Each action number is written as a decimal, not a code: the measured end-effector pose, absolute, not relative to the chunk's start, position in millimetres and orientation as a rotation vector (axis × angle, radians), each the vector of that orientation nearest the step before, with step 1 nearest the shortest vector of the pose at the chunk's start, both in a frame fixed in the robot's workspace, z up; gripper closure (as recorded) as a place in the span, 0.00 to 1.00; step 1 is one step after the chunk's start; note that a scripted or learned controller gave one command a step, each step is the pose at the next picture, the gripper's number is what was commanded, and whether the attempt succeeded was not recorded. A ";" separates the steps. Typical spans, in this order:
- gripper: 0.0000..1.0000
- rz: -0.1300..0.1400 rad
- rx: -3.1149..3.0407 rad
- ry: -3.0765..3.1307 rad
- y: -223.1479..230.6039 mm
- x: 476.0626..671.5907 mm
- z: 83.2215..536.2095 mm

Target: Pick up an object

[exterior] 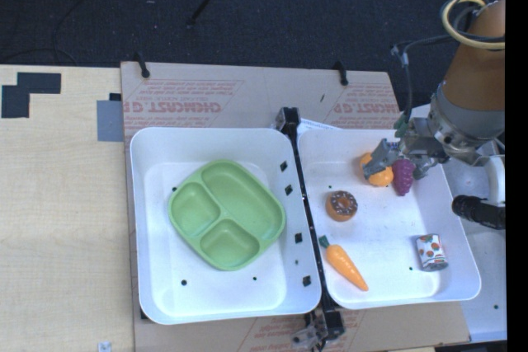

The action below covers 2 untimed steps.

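Observation:
My gripper (401, 157) hangs low over the back of the right bin (462, 280), reaching in from the right. Directly under it lie a purple bunch of grapes (403, 177) and an orange fruit (378, 174), both touching or partly hidden by the gripper's grey parts. A chocolate-topped donut (341, 205) sits a little left and nearer. An orange carrot (346, 266) lies near the bin's front left, and a small printed can (430, 251) rests at the front right.
The left bin (153, 177) holds a green sectioned plate (226, 213). A black divider clip (299, 202) runs between the two bins. Brown cardboard (206, 99) lies behind them, with pale wooden bench (58, 218) to the left.

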<state>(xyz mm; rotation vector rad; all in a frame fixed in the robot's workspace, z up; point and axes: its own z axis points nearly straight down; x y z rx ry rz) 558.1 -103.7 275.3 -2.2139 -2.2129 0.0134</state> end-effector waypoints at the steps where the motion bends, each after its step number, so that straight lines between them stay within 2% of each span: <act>1: 0.00 0.003 -2.218 -2.221 -103.8 559.8 281.2; 2: 0.00 0.009 -2.215 -2.216 -100.2 561.8 217.0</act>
